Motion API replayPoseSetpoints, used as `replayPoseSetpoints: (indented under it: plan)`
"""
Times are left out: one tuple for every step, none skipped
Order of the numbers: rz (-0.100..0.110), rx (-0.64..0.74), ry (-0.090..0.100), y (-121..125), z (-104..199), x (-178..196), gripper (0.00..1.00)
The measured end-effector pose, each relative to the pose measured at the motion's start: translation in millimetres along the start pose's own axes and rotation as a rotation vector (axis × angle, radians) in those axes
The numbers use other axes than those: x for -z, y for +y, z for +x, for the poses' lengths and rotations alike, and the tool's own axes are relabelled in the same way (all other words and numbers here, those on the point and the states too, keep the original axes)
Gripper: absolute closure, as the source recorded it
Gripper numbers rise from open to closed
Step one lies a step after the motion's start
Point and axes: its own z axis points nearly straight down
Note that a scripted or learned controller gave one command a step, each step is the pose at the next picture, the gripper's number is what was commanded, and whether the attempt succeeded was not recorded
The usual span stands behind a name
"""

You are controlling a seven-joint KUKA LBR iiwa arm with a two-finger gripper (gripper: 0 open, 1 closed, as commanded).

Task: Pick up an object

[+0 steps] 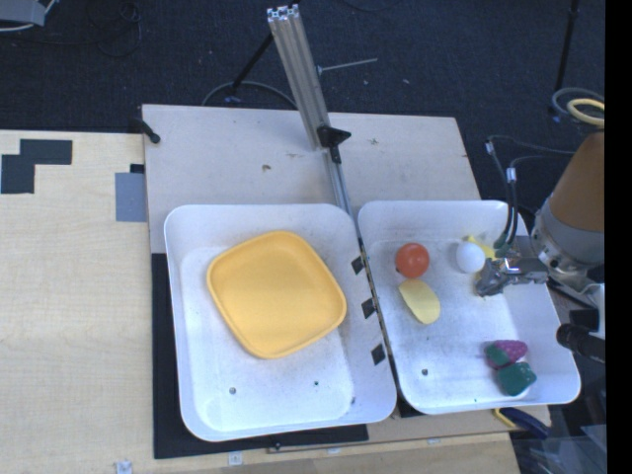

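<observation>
The gripper (488, 282) sits low in the right bin (434, 388), just near-right of the white ball (470, 256) by the far-right wall; honestly can't tell how its fingers stand. Red ball (413, 260) and yellow piece (421, 301) sit mid-bin, with bare floor towards the near edge.

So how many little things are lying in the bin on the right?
5, perhaps more behind the end effector: a red ball and a yellow piece at the left, a white ball near the far wall, and a purple piece and a green piece at the near right corner.
</observation>
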Motion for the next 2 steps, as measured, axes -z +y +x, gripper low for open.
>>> replayPoseSetpoints:
  plan:
    - [0.001,-0.001,0.000,1,0,52,1.00]
    - [0.004,0.002,0.001,-2,45,49,1.00]
